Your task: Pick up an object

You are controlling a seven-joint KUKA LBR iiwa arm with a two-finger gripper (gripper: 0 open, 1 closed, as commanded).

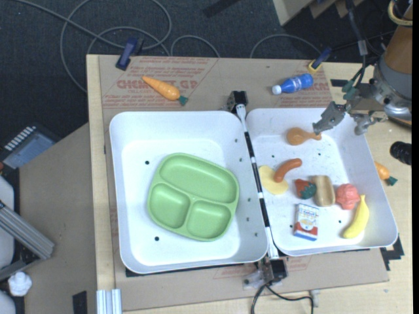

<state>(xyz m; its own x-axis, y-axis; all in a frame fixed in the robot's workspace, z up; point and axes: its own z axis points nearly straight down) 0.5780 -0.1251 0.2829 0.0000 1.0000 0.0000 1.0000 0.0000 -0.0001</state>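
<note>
Camera view has the end effector (pixel 343 118) hovering over the right bin's (pixel 376 169) far edge, fingers spread and holding nothing, so the pick looks not yet done. Nearest toy is the drumstick (pixel 300 135), just beside one finger. Count: two bins, one green tray (pixel 192 196), eight toys in the right bin.

R bin (pixel 376 175) crowded w/ toys; L bin (pixel 131 136) margins open around green tray (pixel 193 196).

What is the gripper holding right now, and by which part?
Cannot tell for sure. The gripper is at the narrow end of the drumstick in the right bin, but a grasp isn't visible.
</note>
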